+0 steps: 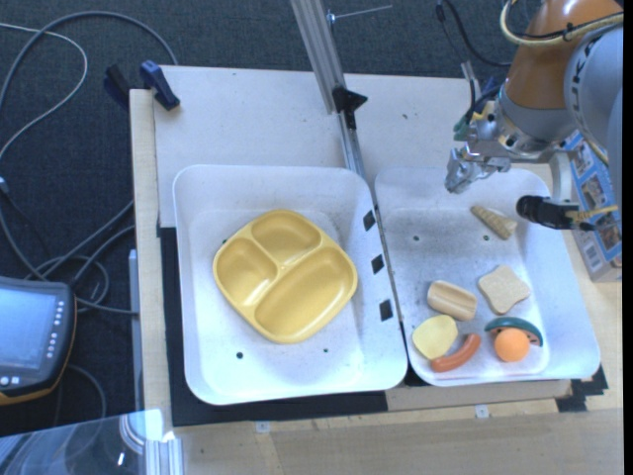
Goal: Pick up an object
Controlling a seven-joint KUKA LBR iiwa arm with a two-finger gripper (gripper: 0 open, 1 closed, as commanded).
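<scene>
My gripper (462, 176) hangs over the far left corner of the right bin (569, 295), with nothing visibly in it. Just right of it and a little nearer lies a tan ridged cone (493, 220). Further toward the front of this bin are a toast slice (503, 289), a bread roll (451, 299), a pale yellow round piece (435, 336), a red sausage (455, 353) and an orange (510, 346) with a green curved piece (518, 327) against it.
The left bin (198, 265) holds a yellow divided plate (285, 275). A slanted metal rail (331, 77) runs down to the gap between the bins. Cables and a tablet (30, 334) lie on the floor at left.
</scene>
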